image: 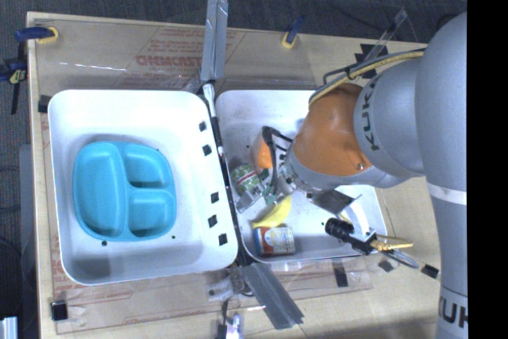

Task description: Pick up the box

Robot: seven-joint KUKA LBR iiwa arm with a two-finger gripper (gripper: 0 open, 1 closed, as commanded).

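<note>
The box [248,180] lies in the right bin [238,111], against its left wall, with the banana [274,212] just below it and the can [275,240] lower still. The arm [341,140] covers the gripper; finger state cannot be told. Risk: crowding may cause a neighbouring item to be grasped, or the box to jam against the wall.

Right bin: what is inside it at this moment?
The right bin holds a yellow item, a small can, something orange and a green-printed packet. The arm covers the bin's middle, so whatever lies beneath it, and the gripper, is hidden.
</note>
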